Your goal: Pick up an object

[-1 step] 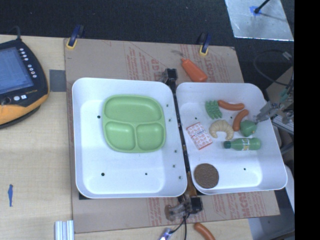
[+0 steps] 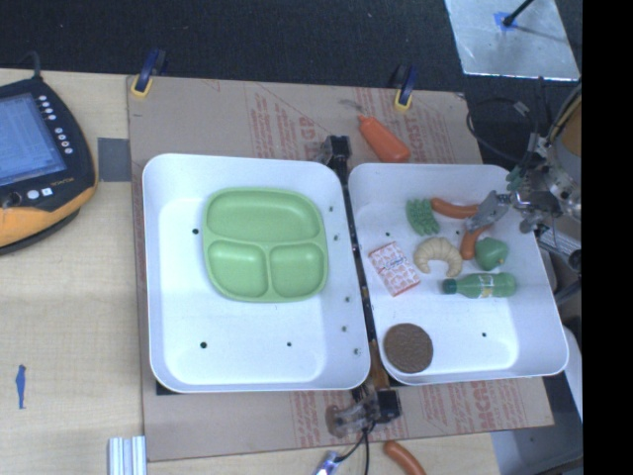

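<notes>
Gripper (image 2: 492, 209) hovering at right bin's (image 2: 524, 359) 2 o'clock, over sausage (image 2: 454, 206), lining up pick; finger opening impossible to judge, nothing visibly held.

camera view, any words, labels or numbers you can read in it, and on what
None can be read.
Cardboard sheet: red print, too blurred.
Small red-and-white packet: pattern or print, too small.
Green bottle: pale label, too small.
Handheld control pendant: lit screen, too blurred.

Bench (image 2: 69, 305) bears cardboard sheet (image 2: 297, 117), teach pendant (image 2: 40, 166)
</notes>
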`<state>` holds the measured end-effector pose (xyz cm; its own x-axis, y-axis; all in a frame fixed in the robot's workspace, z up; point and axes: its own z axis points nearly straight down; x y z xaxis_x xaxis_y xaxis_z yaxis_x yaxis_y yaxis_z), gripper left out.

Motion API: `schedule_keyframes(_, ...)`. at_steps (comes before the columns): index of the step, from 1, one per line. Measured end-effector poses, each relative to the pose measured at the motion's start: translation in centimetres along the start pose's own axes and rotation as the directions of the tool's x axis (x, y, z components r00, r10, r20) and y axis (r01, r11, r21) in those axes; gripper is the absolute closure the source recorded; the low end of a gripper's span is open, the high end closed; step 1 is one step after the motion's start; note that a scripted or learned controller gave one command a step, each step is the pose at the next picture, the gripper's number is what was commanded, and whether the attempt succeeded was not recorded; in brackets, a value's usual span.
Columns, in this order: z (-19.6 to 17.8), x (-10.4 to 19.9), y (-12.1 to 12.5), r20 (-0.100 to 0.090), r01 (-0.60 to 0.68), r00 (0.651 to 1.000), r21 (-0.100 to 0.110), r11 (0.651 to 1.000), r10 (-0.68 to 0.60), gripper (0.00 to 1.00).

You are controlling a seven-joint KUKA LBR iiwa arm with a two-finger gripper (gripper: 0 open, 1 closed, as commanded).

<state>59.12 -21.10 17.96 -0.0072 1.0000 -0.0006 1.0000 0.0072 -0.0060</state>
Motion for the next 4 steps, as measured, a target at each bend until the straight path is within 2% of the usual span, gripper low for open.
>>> schedule_keyframes(1,8.2,0.6,0.7,-0.001,0.0,1.0,-0.011,1.0,0.0,0.0)
schedule_keyframes(2,8.8,0.7,-2.2,0.001,-0.001,1.0,-0.002,1.0,0.001,0.0)
schedule_keyframes(3,7.8,0.6,-2.2,0.002,0.002,1.0,-0.001,1.0,-0.002,1.0)
schedule_keyframes(4,7.8,0.6,-2.2,0.002,0.002,1.0,-0.001,1.0,-0.002,0.0)
